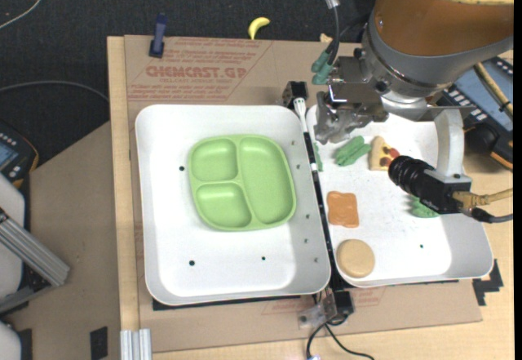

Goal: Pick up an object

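My gripper (328, 131) hangs low over the back left corner of the right bin (461, 256), close to the wall between the two bins. Just to its right lie a green pea pod (352, 151) and a small pizza slice (380, 154). Nearer the front of this bin sit an orange square cracker (343, 209) and a round tan cookie (356, 258). A black cylinder on the arm (418, 180) partly covers another green piece (425, 208). Nothing shows in the gripper's grasp.
The left bin (155, 211) holds a light green divided plate (242, 181). Both bins rest on a cardboard sheet (196, 68). A blue clip (157, 36) and a small yellow banana (258, 25) lie at its back edge. The arm's bulk looms over the right bin's back.
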Robot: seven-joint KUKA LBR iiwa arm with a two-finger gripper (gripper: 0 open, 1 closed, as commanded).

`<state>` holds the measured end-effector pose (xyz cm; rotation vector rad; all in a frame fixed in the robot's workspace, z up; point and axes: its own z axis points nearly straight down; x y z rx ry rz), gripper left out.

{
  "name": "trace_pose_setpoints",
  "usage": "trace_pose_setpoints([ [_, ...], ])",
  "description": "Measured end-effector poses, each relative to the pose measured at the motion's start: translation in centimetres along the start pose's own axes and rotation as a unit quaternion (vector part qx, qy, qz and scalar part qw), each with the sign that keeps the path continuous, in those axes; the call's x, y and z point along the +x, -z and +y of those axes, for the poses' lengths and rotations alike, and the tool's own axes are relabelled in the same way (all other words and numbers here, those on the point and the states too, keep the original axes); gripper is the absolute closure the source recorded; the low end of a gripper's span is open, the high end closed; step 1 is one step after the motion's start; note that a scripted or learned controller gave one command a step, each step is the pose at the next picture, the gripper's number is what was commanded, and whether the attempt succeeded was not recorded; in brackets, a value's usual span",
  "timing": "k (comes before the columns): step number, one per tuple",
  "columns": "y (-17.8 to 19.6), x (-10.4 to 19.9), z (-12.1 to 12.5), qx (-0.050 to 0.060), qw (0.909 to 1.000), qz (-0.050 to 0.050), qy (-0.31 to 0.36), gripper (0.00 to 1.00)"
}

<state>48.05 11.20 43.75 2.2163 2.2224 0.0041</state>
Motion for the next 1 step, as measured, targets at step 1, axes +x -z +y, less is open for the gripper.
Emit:
trace_pose_setpoints([
  [1,-2.05,-4.22,-0.15,0.004,1.0000,0.000,-0.004,1.00],
])
